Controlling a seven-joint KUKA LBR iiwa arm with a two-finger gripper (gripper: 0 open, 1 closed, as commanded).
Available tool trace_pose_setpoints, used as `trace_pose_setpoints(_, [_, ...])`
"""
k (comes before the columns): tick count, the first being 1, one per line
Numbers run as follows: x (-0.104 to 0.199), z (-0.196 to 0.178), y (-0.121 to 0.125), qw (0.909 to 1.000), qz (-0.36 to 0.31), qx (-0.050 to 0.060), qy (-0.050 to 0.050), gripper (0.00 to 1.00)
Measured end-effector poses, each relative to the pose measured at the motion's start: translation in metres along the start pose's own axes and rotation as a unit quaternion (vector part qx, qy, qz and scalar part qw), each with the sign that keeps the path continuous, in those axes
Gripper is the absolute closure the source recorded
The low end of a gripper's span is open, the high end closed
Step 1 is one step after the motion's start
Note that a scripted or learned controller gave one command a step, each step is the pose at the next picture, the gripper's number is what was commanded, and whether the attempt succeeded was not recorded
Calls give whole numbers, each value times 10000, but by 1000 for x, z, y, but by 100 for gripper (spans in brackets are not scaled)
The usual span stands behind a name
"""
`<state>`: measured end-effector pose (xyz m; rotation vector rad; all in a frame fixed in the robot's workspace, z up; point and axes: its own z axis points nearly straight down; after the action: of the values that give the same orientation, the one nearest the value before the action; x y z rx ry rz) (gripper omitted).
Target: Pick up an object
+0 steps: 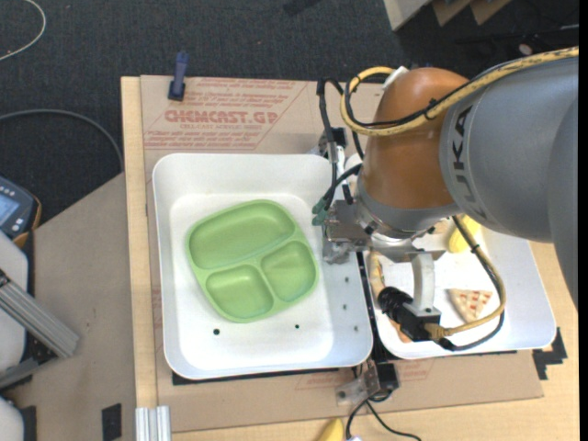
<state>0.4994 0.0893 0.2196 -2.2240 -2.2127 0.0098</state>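
Your arm (478, 145) comes in from 3 o'clock and covers most of the right bin (528, 278). The tool (352, 231) hangs under the orange wrist band, over the seam where the two bins meet. Its working end is hidden beneath the wrist, so you cannot tell how far it is open, and you can see nothing in its hold.

You have three things to choose from. A green plate (250, 260) with three compartments lies flat in the middle of the left bin (170, 246). It is at 9 o'clock from the tool, with its near rim just beside it. A pizza slice (470, 302) lies in the right bin at about 4 o'clock from the tool, apart from it. A yellow piece (461, 234) shows at 3 o'clock from the tool, mostly covered by the arm, so you cannot tell what it is.

Both bins sit on a cardboard sheet (230, 113) with red print, which covers the desk. A blue clip (177, 76) is on the sheet's edge at 11 o'clock.
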Motion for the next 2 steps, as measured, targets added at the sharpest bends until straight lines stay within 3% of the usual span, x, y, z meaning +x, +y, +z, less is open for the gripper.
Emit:
trace_pose_setpoints(1, [26, -122, -19, 9999, -48, -91, 27, 100])
trace_pose_setpoints(2, [46, 59, 36, 10000, -25, -14, 4, 100])
